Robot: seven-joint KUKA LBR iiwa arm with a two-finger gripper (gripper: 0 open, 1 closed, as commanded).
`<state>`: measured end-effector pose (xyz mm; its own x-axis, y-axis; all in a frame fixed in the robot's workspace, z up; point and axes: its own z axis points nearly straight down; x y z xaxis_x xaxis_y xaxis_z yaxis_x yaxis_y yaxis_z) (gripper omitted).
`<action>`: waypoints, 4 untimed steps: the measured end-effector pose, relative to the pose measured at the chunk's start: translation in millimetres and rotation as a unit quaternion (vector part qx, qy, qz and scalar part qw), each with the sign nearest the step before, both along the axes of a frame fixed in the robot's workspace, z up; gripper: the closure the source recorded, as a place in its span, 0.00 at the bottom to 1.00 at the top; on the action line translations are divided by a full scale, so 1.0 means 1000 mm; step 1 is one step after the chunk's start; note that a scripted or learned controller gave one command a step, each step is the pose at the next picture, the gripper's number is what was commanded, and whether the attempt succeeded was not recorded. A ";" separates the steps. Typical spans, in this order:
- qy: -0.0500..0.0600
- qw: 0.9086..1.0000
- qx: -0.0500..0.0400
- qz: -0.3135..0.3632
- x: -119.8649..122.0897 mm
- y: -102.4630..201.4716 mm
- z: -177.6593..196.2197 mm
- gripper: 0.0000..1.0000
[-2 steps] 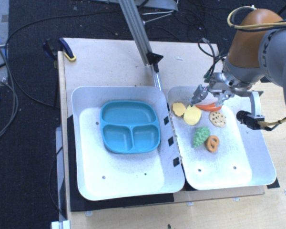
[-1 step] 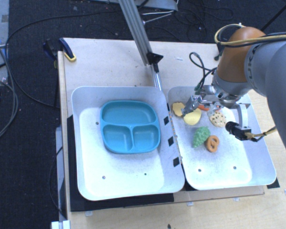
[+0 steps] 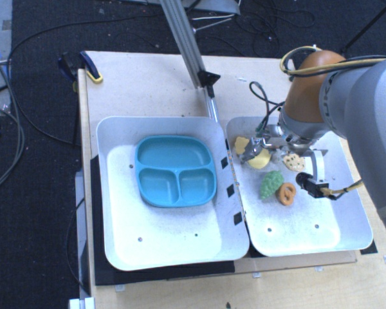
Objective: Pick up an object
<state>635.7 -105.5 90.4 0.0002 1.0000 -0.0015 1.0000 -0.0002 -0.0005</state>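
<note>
On the bench (image 3: pixel 148 82), two shallow white bins sit side by side. The left bin (image 3: pixel 116 237) contains a blue divided tray (image 3: pixel 176 171) with three compartments, lying flat near the bin's far half.

The right bin (image 3: pixel 309 230) contains the candidate objects, grouped in its far-left area: a yellow piece (image 3: pixel 242 145) against the left wall, a pale yellow rounded item (image 3: pixel 260 160) just beside it, a green bumpy item (image 3: pixel 271 185) nearer the camera, an orange ring-shaped item (image 3: pixel 287 194) touching the green one on its right, and a tan spotted piece (image 3: pixel 294 163) beyond the ring.

My arm (image 3: pixel 347 108) enters from the right, with the orange band (image 3: pixel 307 89) above the wrist. My gripper (image 3: pixel 260 148) is lowered over the yellow items, directly at the pale yellow rounded item. Finger opening: I cannot tell from this angle, and no object is visibly clamped between my fingers.

A grey metal pole (image 3: pixel 183 34) slants across the bench toward the gap between the bins.
</note>
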 end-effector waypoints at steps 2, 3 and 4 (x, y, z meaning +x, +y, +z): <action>-0.003 1.000 0.000 -0.001 0.002 -0.005 0.075 1.00; -0.003 1.000 0.000 0.001 0.003 -0.005 0.114 1.00; -0.001 1.000 0.002 0.003 -0.017 0.044 0.131 1.00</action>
<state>618.5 -61.5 221.1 -0.0067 1.0000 0.0020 1.0000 0.0067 0.0007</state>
